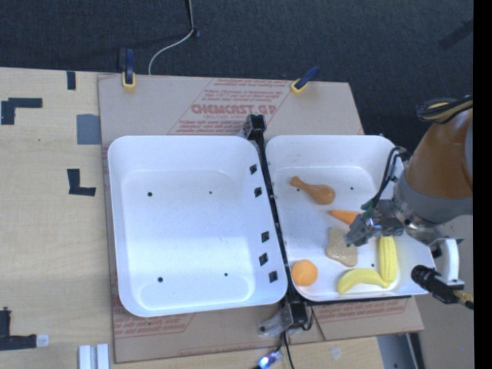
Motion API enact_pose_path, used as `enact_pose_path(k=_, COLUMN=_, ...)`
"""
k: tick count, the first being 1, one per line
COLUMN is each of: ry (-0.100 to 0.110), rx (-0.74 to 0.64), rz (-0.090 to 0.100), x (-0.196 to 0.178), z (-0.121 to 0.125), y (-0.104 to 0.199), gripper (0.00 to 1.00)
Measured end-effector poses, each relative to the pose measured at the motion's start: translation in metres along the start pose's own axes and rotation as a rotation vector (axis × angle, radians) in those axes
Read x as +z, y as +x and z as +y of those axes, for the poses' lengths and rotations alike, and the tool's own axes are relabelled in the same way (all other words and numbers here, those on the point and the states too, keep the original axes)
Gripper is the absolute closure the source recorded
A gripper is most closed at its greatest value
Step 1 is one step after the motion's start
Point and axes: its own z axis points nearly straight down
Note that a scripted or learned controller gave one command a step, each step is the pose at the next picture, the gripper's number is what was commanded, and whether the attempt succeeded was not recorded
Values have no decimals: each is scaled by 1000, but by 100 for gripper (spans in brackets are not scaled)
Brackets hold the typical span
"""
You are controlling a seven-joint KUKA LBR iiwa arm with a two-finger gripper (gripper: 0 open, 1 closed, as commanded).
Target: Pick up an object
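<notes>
Well, the gripper [360,231] hangs low at right of frame, over the right bin [323,146]; whether its jaws are wide or narrow I cannot tell. Nothing looks lifted yet. Below lie a flat tan slab [339,248], carrot [343,216], knobbly corn [387,257], smooth banana [360,281], round orange [304,272] and drumstick [312,190].

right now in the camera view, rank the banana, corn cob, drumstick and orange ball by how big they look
1. banana
2. corn cob and drumstick: look alike in length, so no ranking between them
3. orange ball
</notes>
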Motion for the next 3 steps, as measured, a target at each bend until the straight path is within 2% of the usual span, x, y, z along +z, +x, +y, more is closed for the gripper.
enact_pose_path(k=1, ry=-29, rx=-12, rz=-4, x=-128, z=66, y=60, gripper=100)
enact_pose_path(k=2, ry=-14, rx=-10, rz=-2, x=-136, z=54, y=124, gripper=100)
enact_pose_path(k=3, ry=-12, rx=-5, rz=-4, x=-145, z=54, y=120, gripper=100)
